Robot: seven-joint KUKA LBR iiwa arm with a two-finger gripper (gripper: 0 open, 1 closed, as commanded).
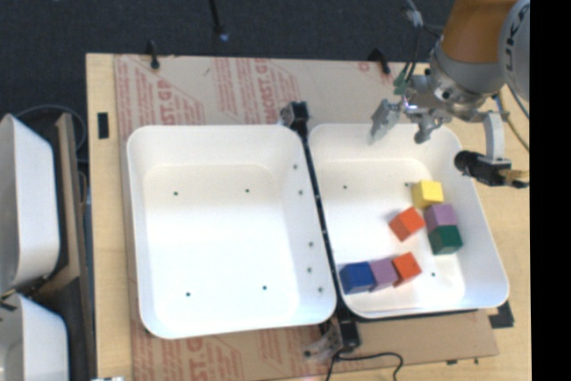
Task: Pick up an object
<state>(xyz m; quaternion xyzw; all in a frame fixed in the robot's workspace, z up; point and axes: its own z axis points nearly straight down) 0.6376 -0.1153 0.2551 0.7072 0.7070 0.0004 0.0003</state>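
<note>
My gripper (401, 128) hangs over the far rim of the right bin (357, 210), its two fingers spread apart and open with nothing between them. Several small blocks lie in the right bin's near right part: a yellow block (430, 193), an orange block (408, 223), a purple block (440, 215), a green block (444, 239), a blue block (357, 277), a second purple block (384, 272) and a second orange block (407, 266). The gripper stands well behind all of them.
The left bin (223, 227) sits beside the right one, parted by a black divider bar (312, 192). Both rest on a cardboard sheet (223, 89) on the bench. A white container (27, 192) stands at the far left.
</note>
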